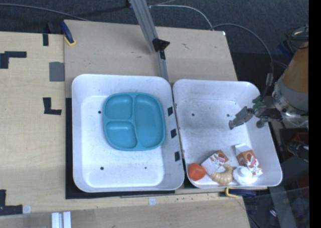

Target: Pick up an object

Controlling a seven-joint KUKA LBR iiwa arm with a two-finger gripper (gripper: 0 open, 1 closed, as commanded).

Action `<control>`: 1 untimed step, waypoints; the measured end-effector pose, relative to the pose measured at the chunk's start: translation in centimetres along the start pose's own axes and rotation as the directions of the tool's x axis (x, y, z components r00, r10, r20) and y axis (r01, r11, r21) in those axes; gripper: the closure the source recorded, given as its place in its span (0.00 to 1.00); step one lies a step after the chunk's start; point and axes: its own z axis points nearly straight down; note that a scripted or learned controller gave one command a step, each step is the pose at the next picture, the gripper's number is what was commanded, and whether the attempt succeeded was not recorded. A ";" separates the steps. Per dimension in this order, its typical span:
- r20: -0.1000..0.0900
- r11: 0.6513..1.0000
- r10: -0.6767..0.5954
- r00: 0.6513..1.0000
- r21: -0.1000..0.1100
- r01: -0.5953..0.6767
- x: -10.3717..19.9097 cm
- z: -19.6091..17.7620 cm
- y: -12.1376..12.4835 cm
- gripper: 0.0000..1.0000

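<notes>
My gripper [249, 121] hangs over the right side of the right bin [210, 96], open, with nothing between its two dark fingers. Toward the bin's front edge lie several small items: a red ball [197, 171], a tan croissant-shaped piece [222, 176], a red-and-white packet [216, 160], a brown-and-red packet [247, 158] and a white lump [244, 175]. The gripper is behind these items, apart from them, with the brown-and-red packet nearest to it.
The left bin [85, 167] holds a blue divided plate [134, 121]. A grey metal bar [144, 14] slants down from the top to the gap between the bins. A blue-and-yellow clamp [67, 32] sits at the bench's back left.
</notes>
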 end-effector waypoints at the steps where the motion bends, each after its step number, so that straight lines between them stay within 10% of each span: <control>1: 0.000 1.000 0.000 1.000 0.000 0.000 0.0 0.0 0.0 0.00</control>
